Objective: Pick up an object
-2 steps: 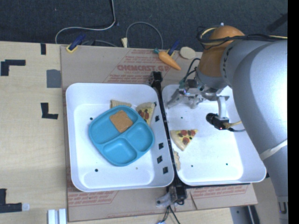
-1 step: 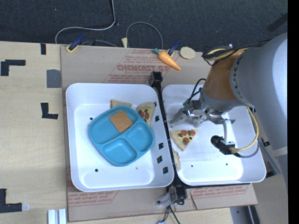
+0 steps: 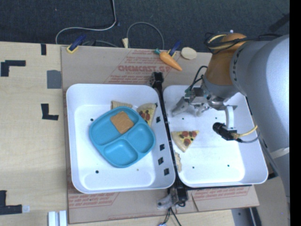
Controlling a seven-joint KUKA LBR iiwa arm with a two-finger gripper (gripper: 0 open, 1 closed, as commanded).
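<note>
1. Setting: a pale wooden bench [image 3: 28, 140] carries a cardboard sheet [image 3: 136, 67], and on it two shallow white bins sit side by side with a black divider between them. Dark carpet and loose cables lie behind.
2. Left bin [image 3: 77, 173]: a blue sectioned plate [image 3: 123, 145] holds a brown cracker-like square [image 3: 122, 122] in its upper compartment. A pizza-slice toy [image 3: 147, 112] and a tan piece peek out from behind the plate's far edge.
3. Right bin [image 3: 235, 173]: a second pizza slice [image 3: 185, 138] lies flat near the divider. This is the nearest candidate for the pick.
4. The gripper [image 3: 181, 108] sits low in the right bin's upper left part, above the slice in the picture and apart from it. The fingers [image 3: 178, 109] look slightly spread with nothing between them, though they read as a grey blur here, so this is tentative.
5. Off the bins, on the cardboard: a toy carrot [image 3: 169, 60] and a small pale round item [image 3: 188, 53].
6. Risk: the slice is thin and flat on a smooth floor. Fingers closing above it probably catch air, or skid it aside.
7. Risk: the slice lies close to the divider wall. A descent offset toward that wall may strike the rim or pin the slice against it.
8. Risk: a black cabled part [image 3: 223, 130] hangs from the wrist near the bin floor and could sweep the slice during repositioning.
</note>
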